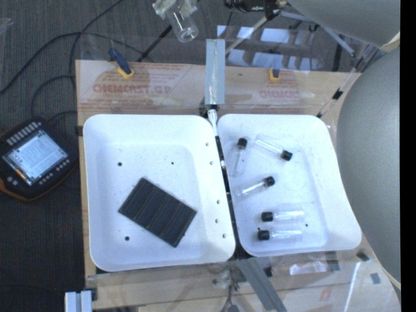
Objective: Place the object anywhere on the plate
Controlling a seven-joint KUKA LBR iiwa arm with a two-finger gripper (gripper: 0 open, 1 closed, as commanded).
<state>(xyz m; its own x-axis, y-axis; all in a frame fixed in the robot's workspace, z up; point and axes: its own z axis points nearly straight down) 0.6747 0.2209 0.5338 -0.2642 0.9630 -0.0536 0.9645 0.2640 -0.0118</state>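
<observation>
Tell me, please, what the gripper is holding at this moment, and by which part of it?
The gripper holds a clear tube by its upper end; the open end hangs below the fingers, above the bench behind the bins.

Robotics lab: bench bins, teach pendant.

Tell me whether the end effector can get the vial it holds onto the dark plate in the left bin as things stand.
Probably yes. The end effector holds a clear vial above the bench's far edge, and the dark plate lies flat and uncovered in the left bin, with nothing over it.
</observation>
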